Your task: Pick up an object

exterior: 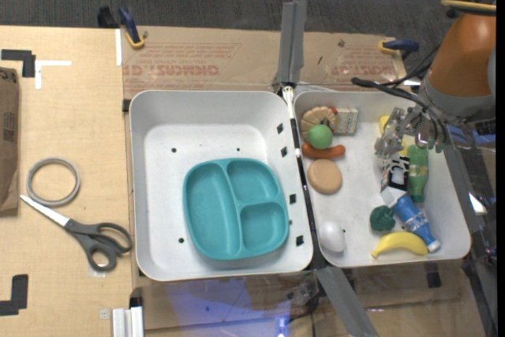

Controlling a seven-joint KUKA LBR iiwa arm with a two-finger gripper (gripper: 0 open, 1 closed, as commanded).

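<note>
Objects for picking are seen heaped in the right bin, the landmark for this scene: a green ball and an orange fruit are lodged near its far-left corner, with a small printed box just beside them and a red-orange carrot-like piece touching the ball. A tan egg-shaped item is placed nearer along the bin's left wall, and a white egg is found at its near-left corner. A yellow banana is laid along the near edge, with a blue bottle and a dark green piece just beside it, and a green bottle is stood toward the right wall. The gripper is poised above the bin's far-right part; whether its fingers are spread or pressed together cannot be told. To the bin's left, a teal divided plate is held in the left bin, and scissors and a tape roll are laid on the bench beyond.
</note>
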